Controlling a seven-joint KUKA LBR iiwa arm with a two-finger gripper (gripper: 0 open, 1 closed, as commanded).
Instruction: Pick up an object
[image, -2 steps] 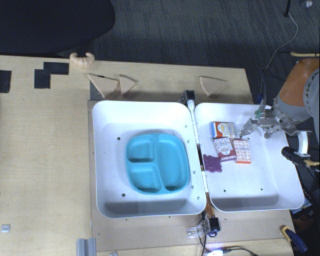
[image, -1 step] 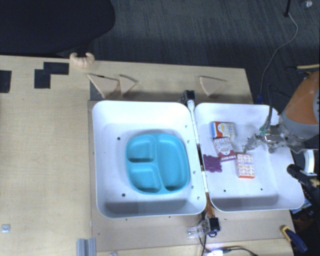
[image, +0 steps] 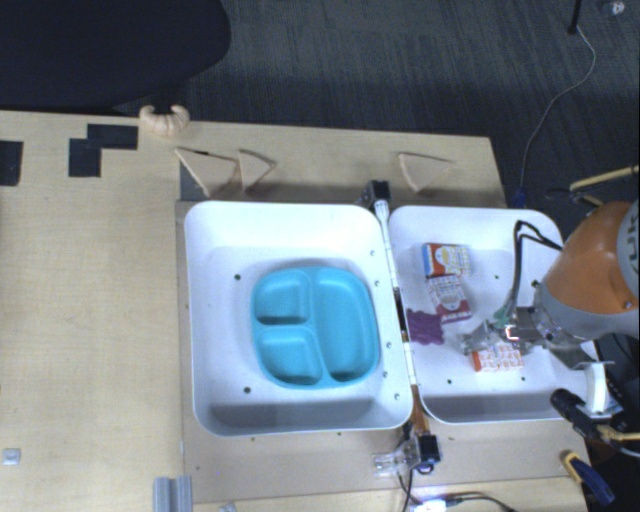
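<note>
The carton (image: 446, 261) looks light and stiff, probably easiest grabbed across its narrow sides. It's in the right bin (image: 535, 400), with a wrapper (image: 450, 297) touching it just below and a purple scrap (image: 425, 327) lower-left of it. The gripper (image: 503, 335) hovers lower-right of the carton, can't tell its state. Bin floor's smooth white, blue tray (image: 315, 325) in the other bin

turquoise tray (image: 318, 325), white bins (image: 215, 300), purple toy (image: 425, 327), orange-banded arm (image: 590, 275)
</note>
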